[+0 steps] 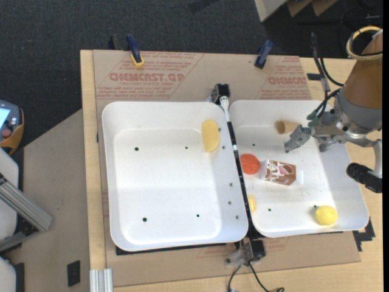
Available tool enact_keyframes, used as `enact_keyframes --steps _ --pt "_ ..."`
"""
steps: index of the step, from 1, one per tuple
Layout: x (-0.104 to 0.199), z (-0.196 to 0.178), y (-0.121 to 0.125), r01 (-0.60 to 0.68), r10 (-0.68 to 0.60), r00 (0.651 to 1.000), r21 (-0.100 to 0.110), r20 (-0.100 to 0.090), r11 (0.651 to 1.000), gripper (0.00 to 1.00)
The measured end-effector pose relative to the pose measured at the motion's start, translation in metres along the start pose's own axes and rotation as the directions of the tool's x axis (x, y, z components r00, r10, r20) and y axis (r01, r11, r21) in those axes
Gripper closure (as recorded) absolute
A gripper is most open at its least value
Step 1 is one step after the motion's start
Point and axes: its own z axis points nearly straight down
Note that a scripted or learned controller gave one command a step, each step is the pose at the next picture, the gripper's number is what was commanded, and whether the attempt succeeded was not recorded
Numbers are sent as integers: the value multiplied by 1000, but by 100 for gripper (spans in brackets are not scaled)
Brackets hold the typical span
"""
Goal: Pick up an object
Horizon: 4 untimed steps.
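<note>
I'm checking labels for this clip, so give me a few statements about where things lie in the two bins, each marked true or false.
1. A pale yellow oval piece lies in the left bin. True.
2. The orange round object sits in the left bin. False: it is in the right bin, near the divider.
3. The printed packet lies just right of the orange round object. True.
4. The hand has the yellow ball between its fingers. False: the ball lies near the right bin's front corner, apart from the hand.
5. A small brown piece lies in the right bin's far part. True.
</note>
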Motion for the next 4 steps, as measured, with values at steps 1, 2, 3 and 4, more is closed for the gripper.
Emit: enact_keyframes --steps 1,2,3,4 --pt "-10 111 27 0 0 1000 8 -2 1000 0" --pt "16 116 92 5 -5 1000 -6 1 1000 0" --pt "-25 117 111 -3 3 1000 8 -1 1000 0" --pt "-67 115 92 -3 3 1000 2 2 1000 0"
